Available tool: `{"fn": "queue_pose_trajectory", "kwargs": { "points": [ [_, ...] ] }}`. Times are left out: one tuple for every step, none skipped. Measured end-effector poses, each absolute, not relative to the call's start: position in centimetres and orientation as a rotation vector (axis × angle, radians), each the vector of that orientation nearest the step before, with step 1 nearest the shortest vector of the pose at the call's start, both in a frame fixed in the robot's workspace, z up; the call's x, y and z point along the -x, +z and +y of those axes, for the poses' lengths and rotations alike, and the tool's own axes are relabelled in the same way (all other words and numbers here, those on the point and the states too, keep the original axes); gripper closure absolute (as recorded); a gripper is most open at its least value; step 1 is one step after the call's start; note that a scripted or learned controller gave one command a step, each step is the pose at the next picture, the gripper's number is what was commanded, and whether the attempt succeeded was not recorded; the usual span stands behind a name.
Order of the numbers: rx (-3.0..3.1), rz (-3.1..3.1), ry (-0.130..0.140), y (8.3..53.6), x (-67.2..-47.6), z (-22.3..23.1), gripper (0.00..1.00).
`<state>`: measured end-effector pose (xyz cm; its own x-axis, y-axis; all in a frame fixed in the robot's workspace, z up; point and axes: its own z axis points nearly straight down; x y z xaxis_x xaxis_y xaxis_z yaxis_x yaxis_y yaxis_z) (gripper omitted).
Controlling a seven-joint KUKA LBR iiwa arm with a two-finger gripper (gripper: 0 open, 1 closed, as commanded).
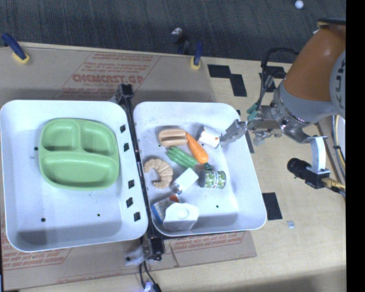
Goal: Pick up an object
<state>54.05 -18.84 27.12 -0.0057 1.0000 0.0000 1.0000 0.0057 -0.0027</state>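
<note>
Reaching in from the right, the grey two-finger gripper [234, 131] sits over the upper right corner of the right-hand shallow white bin [246, 190], at the end of the grey arm with its orange band [316, 56]. Whether it is open or closed I cannot tell, and nothing can be seen clamped in it. Just to its left, very near the tip, lies a small white block [209, 139], and against that block rests an orange toy carrot [198, 148], slanting down to the right. A toy hot dog in a tan bun [172, 137] lies at the upper left of the pile, with a green pea pod [181, 157] below it beside the carrot. Lower left sits a tan toy croissant [159, 170]; near it is a white wedge-shaped piece [186, 179], and to the right a small green can [213, 179] on its side. A white milk carton [177, 215] lies at the bin's front edge. The left-hand white bin [18, 224] holds a pale green divided plate [79, 154].
</note>
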Motion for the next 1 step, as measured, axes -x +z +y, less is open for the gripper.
{"fn": "queue_pose_trajectory", "kwargs": {
  "points": [
    [2.212, -2.227, 0.005, 18.23, -49.82, -21.12, 0.00]
  ]
}}
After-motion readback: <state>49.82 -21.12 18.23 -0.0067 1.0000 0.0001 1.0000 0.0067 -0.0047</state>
